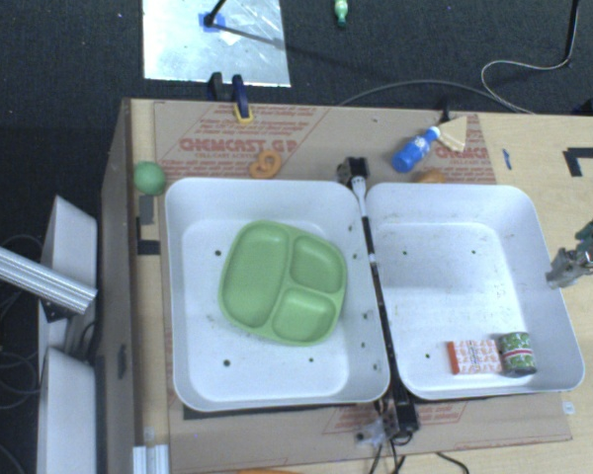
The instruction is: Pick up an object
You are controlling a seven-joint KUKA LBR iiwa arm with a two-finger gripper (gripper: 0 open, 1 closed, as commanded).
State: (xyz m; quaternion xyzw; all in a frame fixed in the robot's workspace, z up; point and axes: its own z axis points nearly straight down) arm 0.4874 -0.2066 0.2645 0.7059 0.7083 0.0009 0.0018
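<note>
- My claw [570,265] sits at the right bin's [534,227] outer rim; whether it is spread or closed, I cannot tell.
- A red-patterned packet [472,356] and green-banded can [517,354] lie touching in that bin's near corner.
- A green divided plate [283,282] rests in the left bin [193,265].

Open floor across right bin [455,255], obstacles: packet [473,356], tin [517,354].
</note>
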